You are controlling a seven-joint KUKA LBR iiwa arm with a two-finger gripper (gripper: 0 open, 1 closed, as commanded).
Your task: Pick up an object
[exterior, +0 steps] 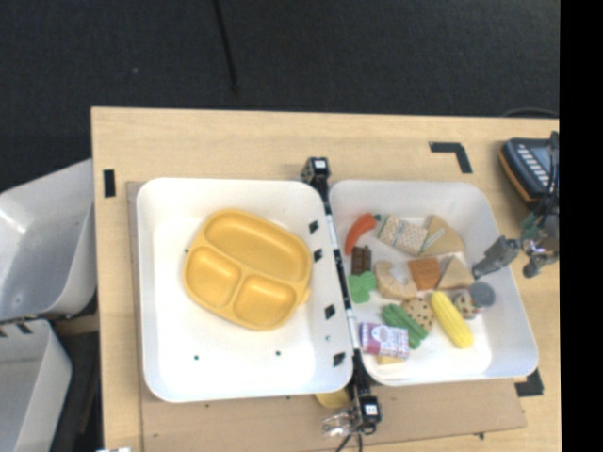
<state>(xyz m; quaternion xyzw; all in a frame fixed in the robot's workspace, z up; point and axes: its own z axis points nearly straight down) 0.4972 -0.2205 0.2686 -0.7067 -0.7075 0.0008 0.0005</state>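
**Barely in frame, gripper hangs at the rim of the crowded bin**

Seen from above, the pale worktop carries two white bins side by side. The left bin holds a yellow divided plate, lying flat and turned at a slant. A small yellow thing peeks out below the bins' front edge, mostly hidden. The right bin holds the toy food, heaped toward its left and middle. A red-orange carrot-like piece and a green block lie by the divider. Next come a speckled cracker, overlapping tan slices with edges that are hard to separate, a pink box and a corn cob. A grey disc lies just beside the cob. Over the right rim hangs the gripper, its upper part cut off. Its two fingers stand apart, holding none of the food, and the nearer finger is close to the disc.
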